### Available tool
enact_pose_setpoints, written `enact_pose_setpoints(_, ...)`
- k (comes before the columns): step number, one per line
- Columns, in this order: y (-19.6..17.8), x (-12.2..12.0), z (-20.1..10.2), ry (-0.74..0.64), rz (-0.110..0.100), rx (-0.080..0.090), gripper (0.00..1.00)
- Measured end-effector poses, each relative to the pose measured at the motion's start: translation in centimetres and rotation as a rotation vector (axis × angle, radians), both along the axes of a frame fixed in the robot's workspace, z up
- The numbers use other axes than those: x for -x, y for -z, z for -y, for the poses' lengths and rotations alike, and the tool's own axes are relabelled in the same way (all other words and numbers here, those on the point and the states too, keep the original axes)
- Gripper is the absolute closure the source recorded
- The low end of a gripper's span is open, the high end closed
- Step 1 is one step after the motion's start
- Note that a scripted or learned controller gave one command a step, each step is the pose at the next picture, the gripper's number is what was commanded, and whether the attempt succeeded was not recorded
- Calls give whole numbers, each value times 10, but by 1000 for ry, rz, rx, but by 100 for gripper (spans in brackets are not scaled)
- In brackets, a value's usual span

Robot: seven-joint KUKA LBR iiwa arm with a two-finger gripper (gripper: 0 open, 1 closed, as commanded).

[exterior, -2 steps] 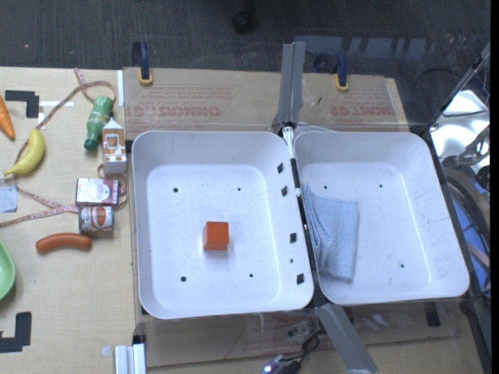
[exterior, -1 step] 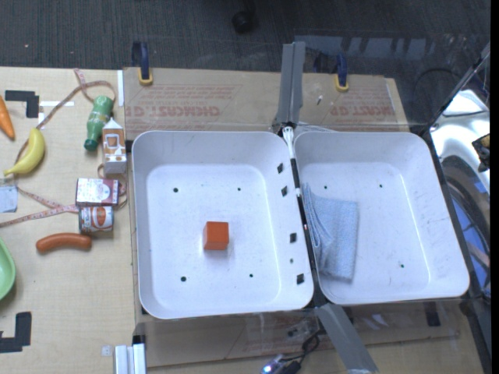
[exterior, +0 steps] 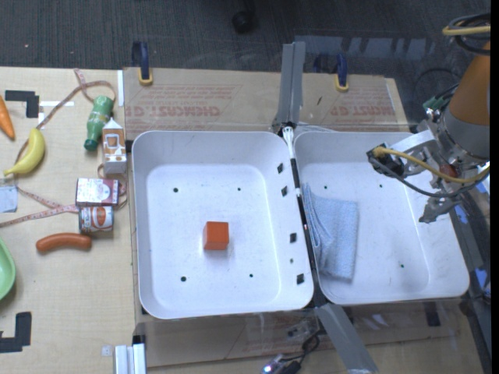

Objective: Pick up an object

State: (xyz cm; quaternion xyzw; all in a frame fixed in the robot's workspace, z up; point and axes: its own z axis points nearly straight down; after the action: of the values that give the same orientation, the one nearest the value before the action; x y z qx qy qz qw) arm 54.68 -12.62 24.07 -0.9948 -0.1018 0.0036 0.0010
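Sitting left of the grey cloth (exterior: 332,232), in the neighbouring bin, is the orange block (exterior: 217,235). The pincer (exterior: 433,209) hangs right of the cloth, its spread unclear.

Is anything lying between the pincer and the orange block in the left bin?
The pincer hangs over the right bin. Between it and the orange block lie a crumpled blue-grey cloth and the two bins' adjoining walls. Around the block itself, nothing crowds it.
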Motion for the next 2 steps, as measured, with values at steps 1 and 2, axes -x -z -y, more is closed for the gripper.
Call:
enact_pose_setpoints(1,9,15,97,5,2,1,0)
enact_pose_setpoints(2,1,15,96,0,-3,0,100)
